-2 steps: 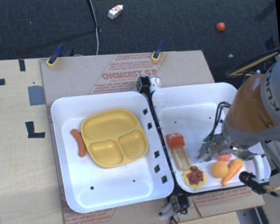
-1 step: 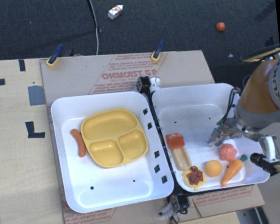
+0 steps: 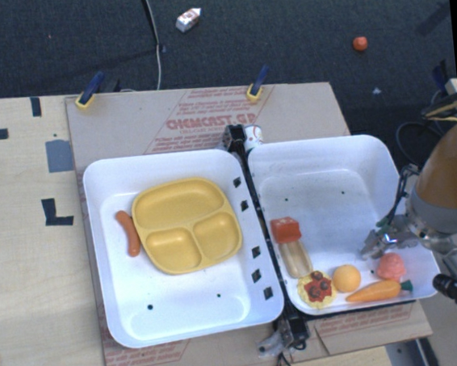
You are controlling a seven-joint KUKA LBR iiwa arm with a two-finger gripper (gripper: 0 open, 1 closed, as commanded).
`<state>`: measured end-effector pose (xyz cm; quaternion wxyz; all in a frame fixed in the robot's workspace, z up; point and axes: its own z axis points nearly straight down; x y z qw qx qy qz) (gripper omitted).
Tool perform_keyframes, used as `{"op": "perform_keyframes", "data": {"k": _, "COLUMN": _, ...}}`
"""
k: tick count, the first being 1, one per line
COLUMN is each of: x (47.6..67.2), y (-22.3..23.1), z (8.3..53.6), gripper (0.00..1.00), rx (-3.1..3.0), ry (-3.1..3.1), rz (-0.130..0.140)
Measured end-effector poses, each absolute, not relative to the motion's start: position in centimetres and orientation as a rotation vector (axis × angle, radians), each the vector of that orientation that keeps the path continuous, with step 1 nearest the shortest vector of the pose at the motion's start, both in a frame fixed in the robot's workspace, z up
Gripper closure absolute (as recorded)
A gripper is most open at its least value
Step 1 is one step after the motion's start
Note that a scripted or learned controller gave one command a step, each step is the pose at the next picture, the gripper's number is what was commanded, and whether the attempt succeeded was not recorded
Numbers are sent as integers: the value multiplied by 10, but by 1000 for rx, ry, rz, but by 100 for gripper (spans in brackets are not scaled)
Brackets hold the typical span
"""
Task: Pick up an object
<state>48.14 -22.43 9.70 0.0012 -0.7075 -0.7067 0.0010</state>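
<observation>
Reading "CHEMCAST GP", red print on the cardboard sheet (image 3: 206, 123); hand (image 3: 378, 241) near pink toy (image 3: 390, 267), spread unclear.

We take this for a robotics lab: two white bins (image 3: 104, 232) sit on a cardboard sheet (image 3: 205, 115) held by spring clamps (image 3: 89, 93) on a plywood bench (image 3: 23, 240), black tape marks (image 3: 53, 213) dot the wood, cables (image 3: 152, 32) trail over dark carpet (image 3: 292, 17), and toy food (image 3: 348, 278) fills one bin.
</observation>
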Motion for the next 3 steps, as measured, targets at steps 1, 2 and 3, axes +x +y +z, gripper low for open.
{"op": "perform_keyframes", "data": {"k": 1, "x": 483, "y": -223, "z": 106, "gripper": 100, "rx": -2218, "ry": -2219, "rz": 1}}
{"op": "perform_keyframes", "data": {"k": 2, "x": 568, "y": -128, "z": 110, "gripper": 100, "rx": -2210, "ry": -2236, "rz": -5}}
{"op": "perform_keyframes", "data": {"k": 3, "x": 527, "y": -25, "z": 188, "gripper": 100, "rx": -2208, "ry": -2232, "rz": -5}}
